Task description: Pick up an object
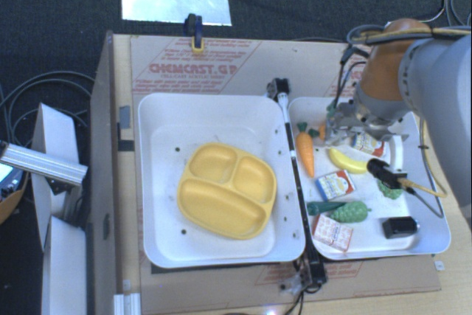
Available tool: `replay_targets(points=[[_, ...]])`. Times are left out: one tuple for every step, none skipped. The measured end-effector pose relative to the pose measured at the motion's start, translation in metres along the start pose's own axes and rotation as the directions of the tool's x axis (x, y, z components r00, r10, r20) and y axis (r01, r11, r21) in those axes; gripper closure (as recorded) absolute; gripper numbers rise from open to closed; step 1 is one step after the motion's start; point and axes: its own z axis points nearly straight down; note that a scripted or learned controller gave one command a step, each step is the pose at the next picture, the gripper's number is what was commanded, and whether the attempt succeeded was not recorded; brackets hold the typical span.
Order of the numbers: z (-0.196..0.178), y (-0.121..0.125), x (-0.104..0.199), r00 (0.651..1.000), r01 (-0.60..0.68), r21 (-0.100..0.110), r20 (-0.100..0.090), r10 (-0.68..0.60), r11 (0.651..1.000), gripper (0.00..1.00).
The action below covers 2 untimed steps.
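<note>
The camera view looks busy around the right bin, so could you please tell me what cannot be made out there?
- Gripper: its fingers are too small and cluttered to read; the wrist overhangs them.
- Packet behind the banana: partly covered by the gripper.
- Small cartons: print too small to read.
- Arm: cut off by the right edge.

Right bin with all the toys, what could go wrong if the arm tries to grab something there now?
The tool sits low among a carrot, a banana and a small card lying close together, so it may pinch two things or nudge one aside. The carrot lies against the bin wall, leaving little room for a clean grasp.
</note>
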Motion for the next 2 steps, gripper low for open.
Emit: replay_targets(points=[[0.0119, -0.0308, -0.0174, 1.000, -0.002, 0.004, -0.001, 0.002, 1.000, 1.00], [0.0111, -0.0291, -0.0161, 1.000, 0.000, 0.001, -0.002, 0.000, 1.000, 0.00]])
